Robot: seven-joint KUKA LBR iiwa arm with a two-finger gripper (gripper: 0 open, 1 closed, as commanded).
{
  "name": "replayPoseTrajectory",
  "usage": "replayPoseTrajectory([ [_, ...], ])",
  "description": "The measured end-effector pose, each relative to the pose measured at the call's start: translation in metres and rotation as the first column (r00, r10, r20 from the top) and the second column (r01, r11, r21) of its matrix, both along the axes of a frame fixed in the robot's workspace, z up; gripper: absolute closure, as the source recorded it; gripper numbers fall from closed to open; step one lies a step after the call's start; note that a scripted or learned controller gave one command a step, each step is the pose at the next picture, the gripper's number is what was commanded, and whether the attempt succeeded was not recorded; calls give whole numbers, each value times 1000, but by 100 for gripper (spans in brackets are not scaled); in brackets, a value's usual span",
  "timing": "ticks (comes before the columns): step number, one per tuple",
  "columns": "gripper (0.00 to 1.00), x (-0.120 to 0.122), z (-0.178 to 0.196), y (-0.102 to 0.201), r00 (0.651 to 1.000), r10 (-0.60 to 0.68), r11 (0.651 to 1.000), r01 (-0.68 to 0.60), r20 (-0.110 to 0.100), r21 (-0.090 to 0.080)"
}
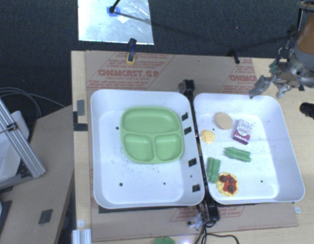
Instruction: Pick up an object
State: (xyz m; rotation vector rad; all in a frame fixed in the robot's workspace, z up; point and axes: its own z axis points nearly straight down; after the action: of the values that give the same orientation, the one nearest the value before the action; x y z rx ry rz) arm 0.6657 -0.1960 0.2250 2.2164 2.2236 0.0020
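The gripper point(271, 85) hangs over the right bin's point(286, 136) far right corner, fingers spread, nothing between them. In that bin lie 6 items: a tan oval point(223, 120), a carton point(243, 131), a yellow disc point(208, 136), 2 green pods point(237, 154) point(213, 169) and a pizza slice point(228, 184). The left bin point(103, 136) holds a green tray point(151, 134).

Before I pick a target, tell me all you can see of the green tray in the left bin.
The green tray is a light green, plastic-looking plate with rounded corners and three compartments: one wide section at the far side, two smaller ones at the near side. It lies flat, slightly rotated, near the middle of the left bin. Nothing sits in it or touches it.
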Motion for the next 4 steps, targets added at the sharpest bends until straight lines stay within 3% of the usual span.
replayPoseTrajectory([
  [1, 0, -51, -61, 2, 1000, -3, 1000, 3, -7, 2],
  [2, 0, -68, -140, 5, 1000, -5, 1000, 5, 5, 3],
  [3, 0, -27, -139, 29, 1000, 3, 1000, -3, 5, -1],
  [4, 0, 5, -138, -11, 1000, -1, 1000, 1, -1, 2],
])
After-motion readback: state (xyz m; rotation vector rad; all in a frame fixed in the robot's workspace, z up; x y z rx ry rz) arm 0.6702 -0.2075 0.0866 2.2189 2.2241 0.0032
